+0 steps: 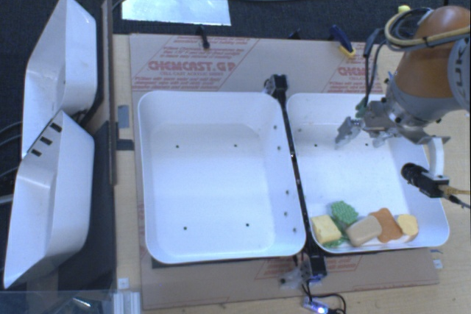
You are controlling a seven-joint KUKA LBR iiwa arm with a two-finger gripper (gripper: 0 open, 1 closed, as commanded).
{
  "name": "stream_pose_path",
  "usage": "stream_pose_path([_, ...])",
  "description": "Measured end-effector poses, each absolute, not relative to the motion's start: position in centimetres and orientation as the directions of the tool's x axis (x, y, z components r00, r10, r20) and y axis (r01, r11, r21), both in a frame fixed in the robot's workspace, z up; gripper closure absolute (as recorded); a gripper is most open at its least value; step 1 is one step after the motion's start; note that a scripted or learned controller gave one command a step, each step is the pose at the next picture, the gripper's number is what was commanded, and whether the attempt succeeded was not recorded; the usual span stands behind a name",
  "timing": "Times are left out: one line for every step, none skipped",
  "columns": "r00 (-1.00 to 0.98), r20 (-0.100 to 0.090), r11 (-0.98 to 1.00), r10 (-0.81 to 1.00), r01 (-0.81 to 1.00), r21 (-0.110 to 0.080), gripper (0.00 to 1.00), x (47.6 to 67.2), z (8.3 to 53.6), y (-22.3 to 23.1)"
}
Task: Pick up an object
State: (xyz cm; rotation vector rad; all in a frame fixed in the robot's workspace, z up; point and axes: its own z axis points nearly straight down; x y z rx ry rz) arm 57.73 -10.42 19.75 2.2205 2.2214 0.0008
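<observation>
Several small objects lie bunched along the near edge of the right bin [316, 173]: a yellow block [326, 229], a green knobbly piece [343, 212], a beige block [363, 231], an orange piece [385, 223] and a small yellow piece [408, 225]. My gripper [363, 134] hangs over the far half of that bin, well behind the cluster. Its fingers are open and nothing is between them. One fingertip [345, 133] points down-left toward the bin floor.
The left bin [158, 180] sits beside the right one, with a black divider clamp [278, 86] between them. Two spare white bins [51, 158] lean at the far left. A black camera module [419, 179] juts out near the right bin's edge.
</observation>
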Motion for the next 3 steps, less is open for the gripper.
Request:
stream_pose_path([0.000,0.000,0.000,1.000,1.000,0.001,0.00,49.9,20.7,-8.4])
stream_pose_path([-0.001,-0.001,0.001,1.000,1.000,0.004,0.00,58.5,22.8,-10.4])
stream_pose_path([0.001,0.002,-0.001,1.000,1.000,-0.012,0.00,51.8,9.3,-9.2])
